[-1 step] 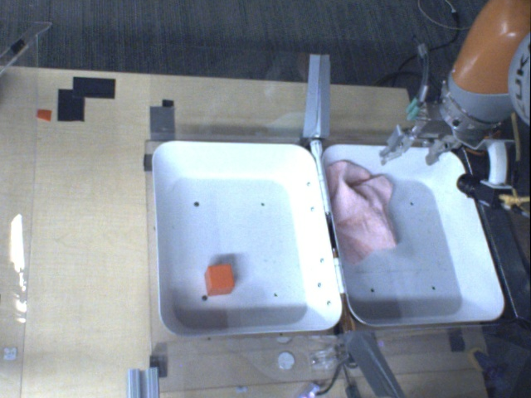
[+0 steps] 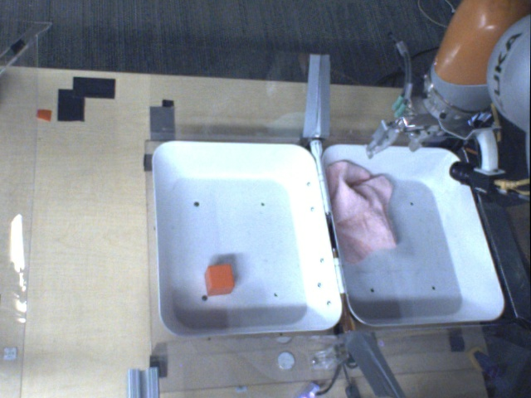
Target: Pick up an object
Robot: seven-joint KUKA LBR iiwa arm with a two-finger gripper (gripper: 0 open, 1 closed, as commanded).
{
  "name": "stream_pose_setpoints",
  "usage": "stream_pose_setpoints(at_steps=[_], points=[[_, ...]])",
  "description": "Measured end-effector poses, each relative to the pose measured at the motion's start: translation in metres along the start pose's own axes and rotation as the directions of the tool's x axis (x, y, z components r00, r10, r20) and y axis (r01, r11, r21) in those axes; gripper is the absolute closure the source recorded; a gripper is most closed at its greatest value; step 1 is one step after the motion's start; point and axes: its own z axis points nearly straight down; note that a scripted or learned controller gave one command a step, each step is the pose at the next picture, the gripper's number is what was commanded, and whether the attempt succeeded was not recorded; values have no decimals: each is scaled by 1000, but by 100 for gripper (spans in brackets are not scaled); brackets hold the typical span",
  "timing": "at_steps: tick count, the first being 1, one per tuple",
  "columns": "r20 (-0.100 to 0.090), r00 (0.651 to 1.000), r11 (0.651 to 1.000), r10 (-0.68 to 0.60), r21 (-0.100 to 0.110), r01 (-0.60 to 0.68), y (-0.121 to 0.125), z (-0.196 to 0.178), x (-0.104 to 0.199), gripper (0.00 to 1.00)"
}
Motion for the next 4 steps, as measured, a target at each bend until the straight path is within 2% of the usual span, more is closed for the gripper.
stream_pose_setpoints(at_steps=[1,2,3,4], points=[[2,997,997,-71,-5,71,-42,117,-33,0],[5,994,994,-106,-12,106,-13,122,11,0],[5,994,994,-106,-12,106,-13,122,11,0],[0,991,991,-131,-3,131,-15,90,16,0]])
